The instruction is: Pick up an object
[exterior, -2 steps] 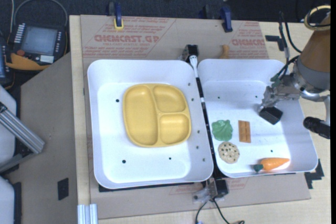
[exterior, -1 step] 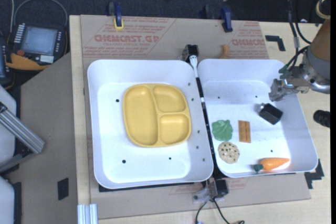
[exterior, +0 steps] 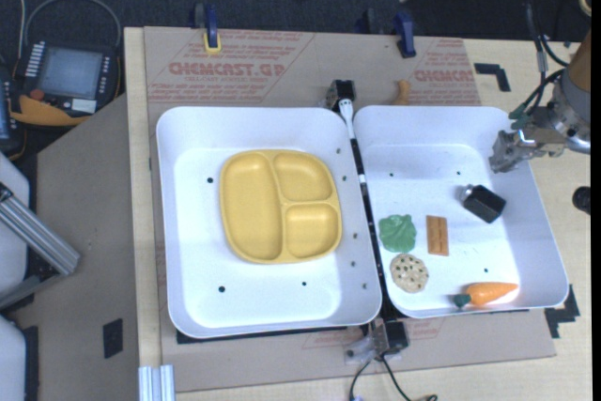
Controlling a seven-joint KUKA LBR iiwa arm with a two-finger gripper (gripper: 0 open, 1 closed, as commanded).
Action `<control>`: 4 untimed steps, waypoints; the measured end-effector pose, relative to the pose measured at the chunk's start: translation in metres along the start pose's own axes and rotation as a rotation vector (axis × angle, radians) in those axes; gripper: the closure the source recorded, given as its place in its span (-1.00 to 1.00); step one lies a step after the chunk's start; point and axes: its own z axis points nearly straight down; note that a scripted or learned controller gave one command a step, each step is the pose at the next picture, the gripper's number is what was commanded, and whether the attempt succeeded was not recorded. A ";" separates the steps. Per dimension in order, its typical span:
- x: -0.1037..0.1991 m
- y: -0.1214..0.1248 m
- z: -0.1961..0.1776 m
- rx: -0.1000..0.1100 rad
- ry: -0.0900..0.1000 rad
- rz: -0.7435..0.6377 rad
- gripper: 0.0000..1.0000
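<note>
The arm comes in from the right edge of the view, and its gripper [exterior: 512, 148] hangs over the upper right part of the right bin [exterior: 423, 131]. It points down and to the left, toward the bin floor. How far the jaws are open I cannot tell, and nothing is seen between them.

Taking the right bin as the landmark: the left bin [exterior: 188, 202] stands just beside it on its left, and in that bin lies a yellow plate with three compartments [exterior: 279, 205]. Inside the right bin, near its lower left, there is a green leafy toy [exterior: 396, 232], and just below it a round cookie with dark spots [exterior: 409, 272]. A little to the right of the leaf lies a small brown rectangular piece [exterior: 438, 236], like a cracker. Near the bottom rim of the bin lies an orange carrot [exterior: 487, 294] with a green end. A small black block [exterior: 484, 203] lies in the right half of the bin, just below and left of the gripper, apart from it.
</note>
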 end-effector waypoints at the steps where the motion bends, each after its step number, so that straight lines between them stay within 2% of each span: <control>1: 0.044 0.007 0.000 0.005 0.004 -0.004 1.00; 2: 0.095 0.007 -0.008 0.005 0.005 -0.005 1.00; 4: 0.199 0.019 0.012 0.008 0.004 -0.004 1.00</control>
